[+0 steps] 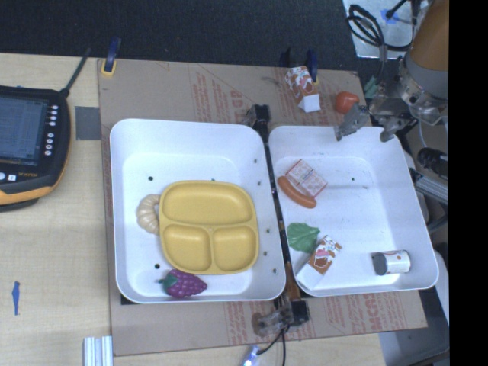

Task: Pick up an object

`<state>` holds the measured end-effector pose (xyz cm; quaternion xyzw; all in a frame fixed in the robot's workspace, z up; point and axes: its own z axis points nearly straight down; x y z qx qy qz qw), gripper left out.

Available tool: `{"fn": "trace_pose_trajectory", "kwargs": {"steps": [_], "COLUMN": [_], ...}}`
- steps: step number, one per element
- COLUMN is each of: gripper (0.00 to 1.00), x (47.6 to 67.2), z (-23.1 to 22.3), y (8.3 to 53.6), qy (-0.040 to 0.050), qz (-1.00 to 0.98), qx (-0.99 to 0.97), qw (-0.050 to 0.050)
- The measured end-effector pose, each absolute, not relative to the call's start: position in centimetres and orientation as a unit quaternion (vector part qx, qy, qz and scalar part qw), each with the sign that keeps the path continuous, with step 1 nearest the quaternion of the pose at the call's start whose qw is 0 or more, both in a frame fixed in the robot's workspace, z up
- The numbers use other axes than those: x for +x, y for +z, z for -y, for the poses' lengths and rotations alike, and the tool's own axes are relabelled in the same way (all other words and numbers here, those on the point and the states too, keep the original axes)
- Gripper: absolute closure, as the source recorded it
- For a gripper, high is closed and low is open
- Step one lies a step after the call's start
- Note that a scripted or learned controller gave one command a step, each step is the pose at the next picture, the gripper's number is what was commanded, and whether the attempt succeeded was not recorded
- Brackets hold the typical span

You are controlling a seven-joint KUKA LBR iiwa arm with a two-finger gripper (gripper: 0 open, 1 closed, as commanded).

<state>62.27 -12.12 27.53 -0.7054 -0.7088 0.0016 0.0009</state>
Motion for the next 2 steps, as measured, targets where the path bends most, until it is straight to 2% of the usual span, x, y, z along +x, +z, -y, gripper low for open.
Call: {"fn": "trace_pose_trajectory", "kwargs": {"steps": [1, 2], "gripper": [0.00, 0.00], "x": [63.6, 59.1], "z": [10.0, 11.9], "y": [9.7, 9.2], "qy": [0.0000, 0.0017], "qz": [0.709, 0.709], "qx": [-0.706, -0.705], "qw": [-0.001, 0.001]}}
